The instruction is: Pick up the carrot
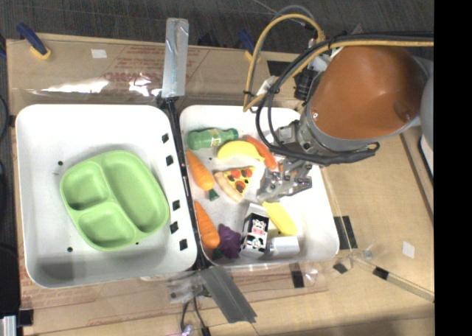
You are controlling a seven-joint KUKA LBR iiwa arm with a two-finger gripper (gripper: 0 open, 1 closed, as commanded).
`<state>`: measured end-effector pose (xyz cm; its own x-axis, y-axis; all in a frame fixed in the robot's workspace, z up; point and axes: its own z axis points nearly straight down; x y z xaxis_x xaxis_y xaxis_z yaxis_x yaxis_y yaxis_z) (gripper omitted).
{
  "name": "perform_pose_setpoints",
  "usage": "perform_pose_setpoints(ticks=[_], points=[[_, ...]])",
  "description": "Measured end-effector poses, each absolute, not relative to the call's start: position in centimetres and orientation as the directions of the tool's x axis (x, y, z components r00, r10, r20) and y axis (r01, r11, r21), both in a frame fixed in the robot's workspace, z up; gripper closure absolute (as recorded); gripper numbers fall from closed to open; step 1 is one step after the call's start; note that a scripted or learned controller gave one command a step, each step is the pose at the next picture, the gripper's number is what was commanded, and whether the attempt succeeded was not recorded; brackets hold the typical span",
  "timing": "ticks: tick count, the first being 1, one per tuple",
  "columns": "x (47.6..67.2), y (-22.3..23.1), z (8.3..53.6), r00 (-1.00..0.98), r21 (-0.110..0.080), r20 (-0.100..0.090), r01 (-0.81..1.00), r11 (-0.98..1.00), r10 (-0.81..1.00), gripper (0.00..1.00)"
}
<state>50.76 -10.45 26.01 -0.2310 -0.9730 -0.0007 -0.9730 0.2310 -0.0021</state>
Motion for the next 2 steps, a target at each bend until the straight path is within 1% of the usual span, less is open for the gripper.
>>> perform_pose_setpoints(ticks=[1, 2], points=[[54.1, -5.7, 27.2, 0.223, -0.003, -0.001, -0.975, -0.223, -0.975, 1.00], [57.7, -9.6, 25.1, 0.150, 0.001, -0.002, -0.989, -0.150, -0.989, 1.00]])
